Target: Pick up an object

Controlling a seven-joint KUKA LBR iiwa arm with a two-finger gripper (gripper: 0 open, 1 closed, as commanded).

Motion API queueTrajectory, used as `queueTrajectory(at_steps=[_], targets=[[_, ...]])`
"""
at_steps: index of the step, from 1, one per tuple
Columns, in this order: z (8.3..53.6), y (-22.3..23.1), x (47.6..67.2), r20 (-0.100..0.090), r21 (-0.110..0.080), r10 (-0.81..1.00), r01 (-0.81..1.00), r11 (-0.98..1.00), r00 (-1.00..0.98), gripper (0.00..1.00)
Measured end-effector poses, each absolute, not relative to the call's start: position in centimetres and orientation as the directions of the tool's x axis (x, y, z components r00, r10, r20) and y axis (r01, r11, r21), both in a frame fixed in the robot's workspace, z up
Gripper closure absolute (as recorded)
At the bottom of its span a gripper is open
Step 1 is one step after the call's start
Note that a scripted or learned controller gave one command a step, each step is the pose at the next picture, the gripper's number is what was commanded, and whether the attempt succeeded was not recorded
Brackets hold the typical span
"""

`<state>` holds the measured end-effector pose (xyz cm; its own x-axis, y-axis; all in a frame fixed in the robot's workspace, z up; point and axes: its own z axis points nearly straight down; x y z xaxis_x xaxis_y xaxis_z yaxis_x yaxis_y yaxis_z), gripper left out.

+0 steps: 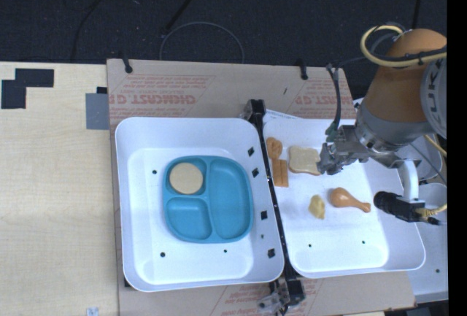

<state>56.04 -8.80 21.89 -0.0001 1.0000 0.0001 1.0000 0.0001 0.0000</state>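
Observation:
My gripper [332,159] hangs low over the right bin [365,252], at the right edge of a pale slice of bread [302,159]. It looks to be touching or just above that edge. A tan drumstick [349,199] lies just below the gripper, and a small yellow chunk [317,206] sits to its left. By the bin's left wall lie a small brown pastry [273,147] and an orange stick [280,173]. Nothing is visibly lifted off the bin floor.
The left bin [139,234] holds a blue divided plate [219,205] with a round tan biscuit [185,177] in its upper-left compartment. A black divider [264,183] runs between the bins. The arm's orange band [408,81] and cables loom over the right bin's far right.

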Motion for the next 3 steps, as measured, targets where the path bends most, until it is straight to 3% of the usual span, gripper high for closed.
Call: queueTrajectory(at_steps=[2, 3], targets=[[21.7, 1.8, 55.3, 0.003, -0.003, 1.000, 1.000, 0.005, -0.005, 1.00], [21.5, 6.8, 53.7, 0.002, -0.006, 1.000, 1.000, 0.005, -0.005, 1.00]])
